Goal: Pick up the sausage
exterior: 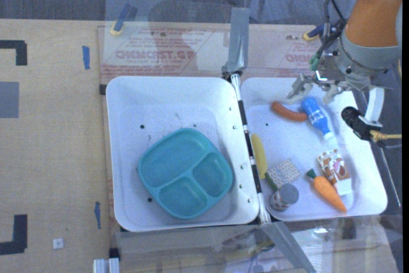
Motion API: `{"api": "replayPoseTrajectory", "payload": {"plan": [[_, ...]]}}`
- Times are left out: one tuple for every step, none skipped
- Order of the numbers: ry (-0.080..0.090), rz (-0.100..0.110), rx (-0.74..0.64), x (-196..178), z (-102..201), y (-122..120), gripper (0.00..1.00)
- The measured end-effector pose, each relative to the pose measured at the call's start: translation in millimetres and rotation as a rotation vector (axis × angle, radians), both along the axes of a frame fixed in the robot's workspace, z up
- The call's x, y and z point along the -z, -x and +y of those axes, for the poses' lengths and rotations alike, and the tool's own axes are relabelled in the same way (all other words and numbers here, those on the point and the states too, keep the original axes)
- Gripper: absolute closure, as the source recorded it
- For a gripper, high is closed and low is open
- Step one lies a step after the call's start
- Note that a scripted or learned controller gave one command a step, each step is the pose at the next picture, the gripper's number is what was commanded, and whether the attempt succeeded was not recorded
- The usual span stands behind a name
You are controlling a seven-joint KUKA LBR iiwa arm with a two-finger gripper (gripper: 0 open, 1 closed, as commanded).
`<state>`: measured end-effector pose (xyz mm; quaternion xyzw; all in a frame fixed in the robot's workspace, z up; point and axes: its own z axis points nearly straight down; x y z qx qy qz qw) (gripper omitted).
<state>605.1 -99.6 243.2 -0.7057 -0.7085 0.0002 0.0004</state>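
The sausage, a short reddish-orange link, lies in the right bin near its far side, just left of a blue bottle. My gripper hangs over the bin's far edge, above and slightly right of the sausage. Its two fingers are spread apart with nothing between them. The bottle's upper end sits right below the fingertips.
The right bin also holds a yellow corn cob, a waffle piece, a grey can, a carrot and a red-and-white packet. A teal divided plate lies in the left bin.
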Motion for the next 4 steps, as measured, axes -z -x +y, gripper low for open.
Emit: {"api": "replayPoseTrajectory", "payload": {"plan": [[0.001,-0.005,-0.089,154,-5,-8,0.0],[-0.001,0.0,-0.101,156,-19,-59,0.0],[-0.001,-0.001,-0.102,143,-19,-60,1.0],[0.002,-0.006,-0.25,57,38,-63,1.0]]}}
